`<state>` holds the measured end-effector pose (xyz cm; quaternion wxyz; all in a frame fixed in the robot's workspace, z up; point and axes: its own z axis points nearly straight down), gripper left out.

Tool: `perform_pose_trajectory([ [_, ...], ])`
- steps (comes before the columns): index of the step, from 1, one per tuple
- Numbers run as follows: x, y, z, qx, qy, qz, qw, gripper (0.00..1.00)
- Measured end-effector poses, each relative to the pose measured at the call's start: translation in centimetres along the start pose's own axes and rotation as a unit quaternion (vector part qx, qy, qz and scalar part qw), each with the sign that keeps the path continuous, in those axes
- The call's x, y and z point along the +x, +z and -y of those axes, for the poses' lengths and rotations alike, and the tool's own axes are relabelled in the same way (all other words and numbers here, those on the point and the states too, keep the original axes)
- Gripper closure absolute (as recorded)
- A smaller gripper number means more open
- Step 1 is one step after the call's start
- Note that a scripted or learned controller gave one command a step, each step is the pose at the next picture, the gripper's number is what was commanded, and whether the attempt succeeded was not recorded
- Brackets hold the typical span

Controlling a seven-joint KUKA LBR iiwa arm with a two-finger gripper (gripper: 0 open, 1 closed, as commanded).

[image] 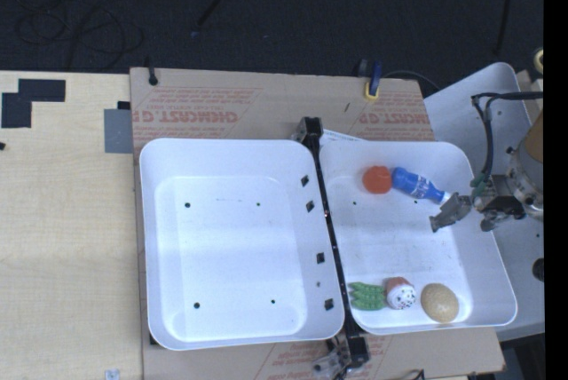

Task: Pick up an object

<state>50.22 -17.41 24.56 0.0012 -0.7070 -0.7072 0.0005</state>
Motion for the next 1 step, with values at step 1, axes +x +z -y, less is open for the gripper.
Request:
perform_pose_trajectory([
  [1,0.0,0.0,0.0,0.0,0.0,0.0,1.0,0.0],
])
